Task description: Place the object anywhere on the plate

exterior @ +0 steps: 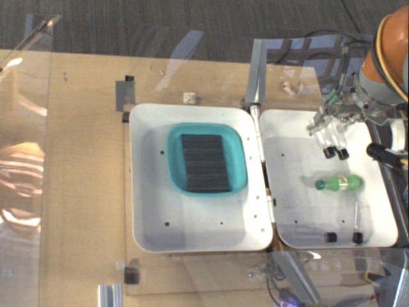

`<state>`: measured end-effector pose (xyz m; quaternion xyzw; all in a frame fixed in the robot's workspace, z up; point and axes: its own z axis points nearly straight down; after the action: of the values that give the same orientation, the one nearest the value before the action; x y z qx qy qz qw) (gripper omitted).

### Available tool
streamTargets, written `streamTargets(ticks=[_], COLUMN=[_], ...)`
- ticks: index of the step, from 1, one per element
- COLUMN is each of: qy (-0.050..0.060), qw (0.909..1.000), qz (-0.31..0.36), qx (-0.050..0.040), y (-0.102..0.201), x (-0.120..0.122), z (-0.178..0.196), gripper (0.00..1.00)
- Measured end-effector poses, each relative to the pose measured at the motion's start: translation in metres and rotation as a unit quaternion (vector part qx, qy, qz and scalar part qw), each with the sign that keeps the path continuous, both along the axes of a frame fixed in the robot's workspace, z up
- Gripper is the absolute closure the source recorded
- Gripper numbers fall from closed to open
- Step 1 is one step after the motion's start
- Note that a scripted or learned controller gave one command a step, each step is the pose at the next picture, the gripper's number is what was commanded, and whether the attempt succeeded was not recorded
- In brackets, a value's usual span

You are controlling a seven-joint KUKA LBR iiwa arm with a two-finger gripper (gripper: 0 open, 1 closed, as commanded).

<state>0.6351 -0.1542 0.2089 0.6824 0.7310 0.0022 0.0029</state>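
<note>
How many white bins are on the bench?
2. The left bin holds the teal plate with a dark block on it. The right bin holds the green bottle, lying below the gripper.

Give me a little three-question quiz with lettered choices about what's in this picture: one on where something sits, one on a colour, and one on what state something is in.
1. Where does the green bottle lie?
A. In the right bin
B. On the teal plate
C. On the bare bench

2. What colour is the plate in the left bin?
A. Red
B. Teal
C. Yellow

3. How does the bottle rest?
A. Standing upright
B. Lifted in the gripper
C. Lying on its side

Answers:
1. A: the bottle rests on the white floor of the right bin, below the gripper.
2. B: the plate's rim is teal, around a dark ridged rectangle.
3. C: its length runs flat along the bin floor, apart from the gripper.
</note>
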Motion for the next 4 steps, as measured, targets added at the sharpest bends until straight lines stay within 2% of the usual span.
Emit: streamTargets(ticks=[1,2,3,4], qy=[0.001,0.001,0.001,0.001], qw=[0.9999,0.9990,0.9990,0.9990], qz=[0.012,0.045,0.044,0.044], qx=[0.0004,0.0004,0.0004,0.0004], y=[0.083,0.150,0.150,0.150], x=[-0.077,-0.035,-0.034,-0.034], z=[-0.024,-0.024,-0.024,-0.024], gripper=[1.00,1.00,0.00,0.00])
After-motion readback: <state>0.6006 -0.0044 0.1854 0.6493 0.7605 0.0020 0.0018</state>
